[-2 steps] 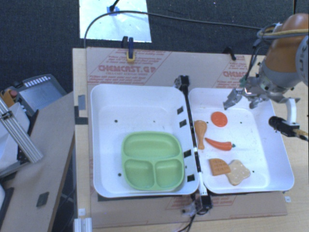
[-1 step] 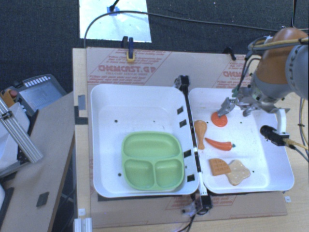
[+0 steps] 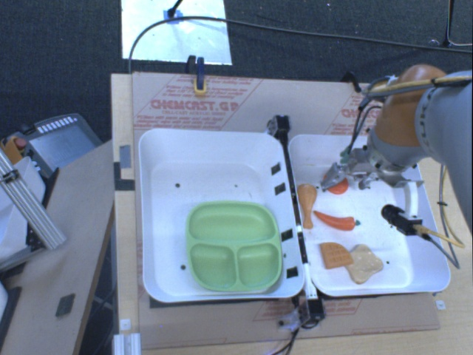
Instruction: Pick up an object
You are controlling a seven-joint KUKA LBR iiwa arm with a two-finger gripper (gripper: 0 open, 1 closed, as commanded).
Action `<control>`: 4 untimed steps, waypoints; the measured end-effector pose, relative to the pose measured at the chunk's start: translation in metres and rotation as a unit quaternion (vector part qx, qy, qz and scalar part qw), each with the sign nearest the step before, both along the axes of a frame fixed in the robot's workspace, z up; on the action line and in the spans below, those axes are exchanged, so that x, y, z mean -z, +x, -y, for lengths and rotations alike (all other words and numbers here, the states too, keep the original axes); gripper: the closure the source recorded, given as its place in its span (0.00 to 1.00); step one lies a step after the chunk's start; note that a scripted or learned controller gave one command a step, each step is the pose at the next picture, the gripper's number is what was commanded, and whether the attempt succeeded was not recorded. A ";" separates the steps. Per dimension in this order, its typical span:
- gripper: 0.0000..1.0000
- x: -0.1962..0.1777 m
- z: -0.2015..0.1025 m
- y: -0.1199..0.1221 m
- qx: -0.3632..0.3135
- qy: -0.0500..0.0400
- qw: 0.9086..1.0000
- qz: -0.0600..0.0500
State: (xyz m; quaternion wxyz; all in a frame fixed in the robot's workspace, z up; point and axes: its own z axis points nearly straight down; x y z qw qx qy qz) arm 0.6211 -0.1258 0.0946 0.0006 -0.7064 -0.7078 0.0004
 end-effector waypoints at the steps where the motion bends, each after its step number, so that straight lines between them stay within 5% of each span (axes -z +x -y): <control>1: 1.00 -0.014 0.000 0.002 0.000 0.000 1.000 0.003; 4: 1.00 -0.181 0.012 0.008 -0.001 -0.001 1.000 0.004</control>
